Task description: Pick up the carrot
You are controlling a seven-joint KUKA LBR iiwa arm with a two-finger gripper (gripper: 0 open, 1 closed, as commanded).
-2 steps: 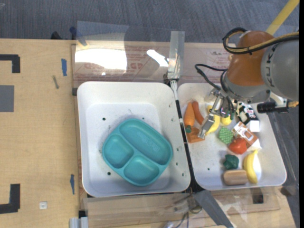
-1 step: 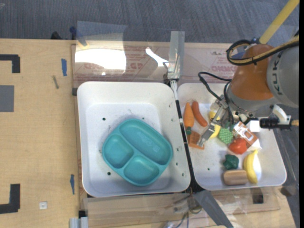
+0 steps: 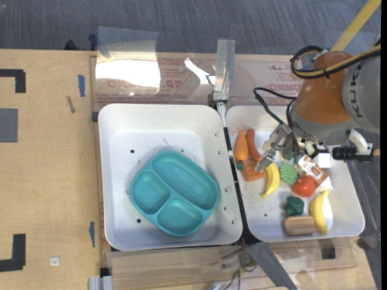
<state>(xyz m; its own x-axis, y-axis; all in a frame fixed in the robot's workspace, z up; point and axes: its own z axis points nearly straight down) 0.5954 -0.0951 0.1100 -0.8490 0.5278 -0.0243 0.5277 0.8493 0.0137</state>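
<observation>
The carrot is a long orange piece lying along the left side of the right bin, next to a redder tapered piece. An orange chunk lies just below them. My gripper reaches in from the right under the orange wrist band and hangs low over the bin, just right of the carrot and above the orange chunk. Nothing is visibly lifted off the bin floor.
Right of the gripper lie a banana, a green knobbly piece, a red tomato, a dark green item, a yellow piece and a tan roll. The left bin holds a teal divided plate.
</observation>
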